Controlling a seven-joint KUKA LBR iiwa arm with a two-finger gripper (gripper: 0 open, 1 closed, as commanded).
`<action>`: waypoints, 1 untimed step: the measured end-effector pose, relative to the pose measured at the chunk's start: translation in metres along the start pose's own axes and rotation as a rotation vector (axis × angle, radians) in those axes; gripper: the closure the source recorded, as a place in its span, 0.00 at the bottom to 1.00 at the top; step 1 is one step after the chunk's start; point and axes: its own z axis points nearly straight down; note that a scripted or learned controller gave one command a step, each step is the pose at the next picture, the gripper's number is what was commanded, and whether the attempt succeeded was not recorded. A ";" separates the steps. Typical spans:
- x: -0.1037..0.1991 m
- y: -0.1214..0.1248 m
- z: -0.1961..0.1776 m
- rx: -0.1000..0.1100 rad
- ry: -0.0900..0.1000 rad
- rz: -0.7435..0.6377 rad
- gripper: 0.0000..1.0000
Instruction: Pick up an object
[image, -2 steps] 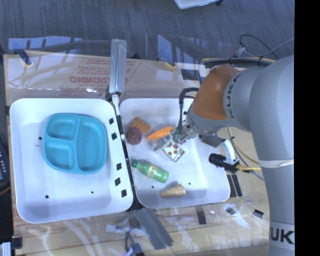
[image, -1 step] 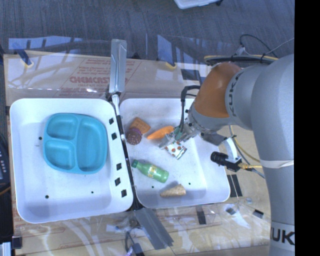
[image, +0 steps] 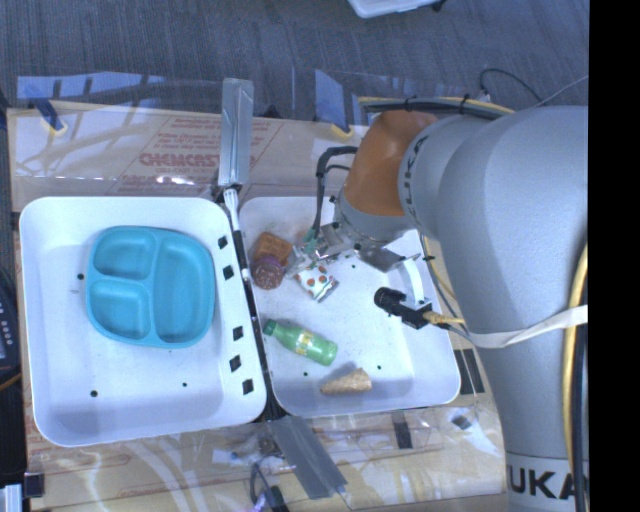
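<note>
Green bottle lies well below the claw, whose state I cannot tell.

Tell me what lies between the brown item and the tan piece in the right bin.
In the camera view, the green bottle lies between the brown item and the tan piece.

Turquoise tray in white left bin; green bottle, brown jar, tan wedge, red-and-white packet in white right bin; grey arm, orange band
</note>
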 end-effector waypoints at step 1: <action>0.028 0.010 -0.188 -0.002 0.004 0.081 1.00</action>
